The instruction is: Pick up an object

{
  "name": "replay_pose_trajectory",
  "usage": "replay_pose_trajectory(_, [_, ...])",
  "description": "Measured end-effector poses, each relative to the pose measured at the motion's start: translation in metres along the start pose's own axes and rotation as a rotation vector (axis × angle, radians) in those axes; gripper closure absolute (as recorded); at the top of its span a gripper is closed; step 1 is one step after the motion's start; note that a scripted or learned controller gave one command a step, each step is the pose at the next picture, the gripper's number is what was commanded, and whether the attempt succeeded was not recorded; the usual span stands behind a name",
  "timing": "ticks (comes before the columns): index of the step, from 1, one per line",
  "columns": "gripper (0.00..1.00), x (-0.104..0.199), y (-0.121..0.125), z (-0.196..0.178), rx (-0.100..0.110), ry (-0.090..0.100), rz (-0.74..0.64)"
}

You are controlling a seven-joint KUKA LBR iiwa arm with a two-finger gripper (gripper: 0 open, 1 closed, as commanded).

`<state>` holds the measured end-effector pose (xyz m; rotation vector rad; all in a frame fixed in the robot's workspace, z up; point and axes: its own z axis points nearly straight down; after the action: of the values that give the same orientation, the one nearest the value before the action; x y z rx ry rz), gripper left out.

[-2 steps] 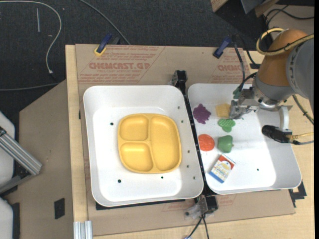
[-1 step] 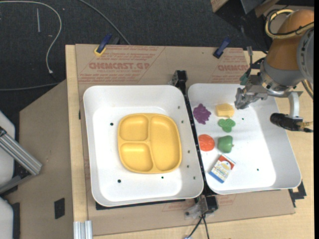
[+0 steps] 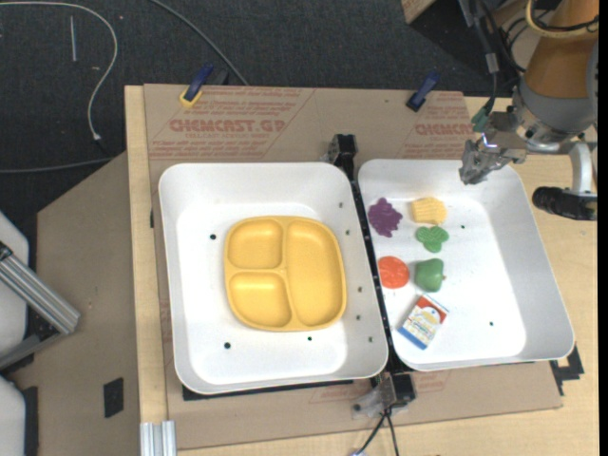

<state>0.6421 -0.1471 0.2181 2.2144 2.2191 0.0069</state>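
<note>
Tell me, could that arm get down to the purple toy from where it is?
Probably yes. The tool hangs over the right bin's far corner, and the purple toy lies uncovered, apart from its neighbours.

Setting: robotics lab, test bench.
Evidence, bench: two white bins (image 3: 180, 255) on a protective-film board (image 3: 285, 122) held by blue clamps (image 3: 198, 85).
Evidence, equipment: robot arm (image 3: 560, 65), loose cables (image 3: 95, 112) on dark carpet (image 3: 237, 17).

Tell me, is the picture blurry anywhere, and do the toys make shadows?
In the camera view, the yellow tray and the toys, like the purple grapes, look sharp; the gripper looks a little soft; the light is even, so shadows are faint, just thin dark edges under the small carton.
</note>
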Motion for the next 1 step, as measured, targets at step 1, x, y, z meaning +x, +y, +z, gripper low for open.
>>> replay_pose_trajectory(1, [1.00,0.0002,0.0013,-0.0236,0.003,0.001,0.001])
